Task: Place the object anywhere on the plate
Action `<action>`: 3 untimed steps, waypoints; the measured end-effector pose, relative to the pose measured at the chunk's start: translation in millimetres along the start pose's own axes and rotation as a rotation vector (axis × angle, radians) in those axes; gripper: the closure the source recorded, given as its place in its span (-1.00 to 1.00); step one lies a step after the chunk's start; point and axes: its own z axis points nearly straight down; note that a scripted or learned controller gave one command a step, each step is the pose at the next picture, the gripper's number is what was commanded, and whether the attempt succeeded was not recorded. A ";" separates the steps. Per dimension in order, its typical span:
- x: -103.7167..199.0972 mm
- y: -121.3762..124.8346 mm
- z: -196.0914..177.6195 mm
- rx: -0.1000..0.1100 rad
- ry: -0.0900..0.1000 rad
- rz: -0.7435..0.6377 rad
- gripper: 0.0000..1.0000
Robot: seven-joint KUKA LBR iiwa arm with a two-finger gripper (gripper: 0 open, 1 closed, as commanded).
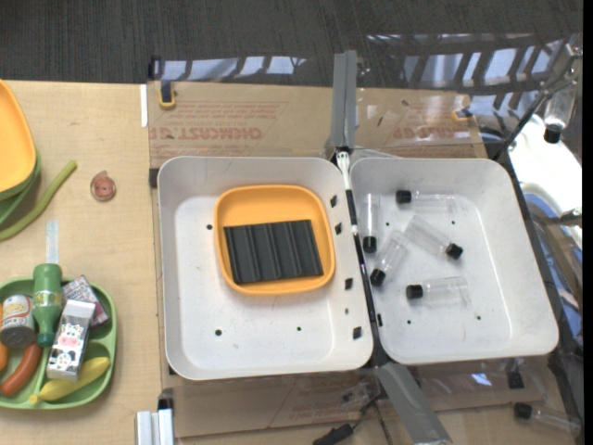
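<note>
1. Bins side by side on the bench: left bin point(185, 341) and right bin point(519, 323), touching along their inner walls.
2. Inside the left bin, toward its far edge, an orange plate point(274, 204), square with rounded corners, lying flat.
3. On the plate, a dark grey ribbed slab point(274, 251), flat, covering the middle and near part of the plate, with its long side parallel to the plate's near edge. Orange rim visible on all sides of it.
4. Inside the right bin, five clear vials with black caps, all lying on their sides:
   - one point(431, 197) near the far edge;
   - one point(369, 219) along the left wall;
   - one point(431, 237) in the middle, tilted;
   - one point(389, 256) just beside it, toward the left wall;
   - one point(443, 290) closer to the near edge.
5. At the bench's near left corner, a green dish point(97, 369) holding toy food and a small carton.
6. At the bench's left edge, an orange bowl point(14, 146).
7. Pincer state: cannot tell.
</note>
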 end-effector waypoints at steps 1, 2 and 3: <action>-6.1 -0.6 -24.2 -0.001 0.000 -0.333 1.00; -6.0 -0.5 -24.0 -0.002 0.001 -0.714 1.00; -6.1 -0.5 -24.2 -0.002 0.001 -0.713 -1.00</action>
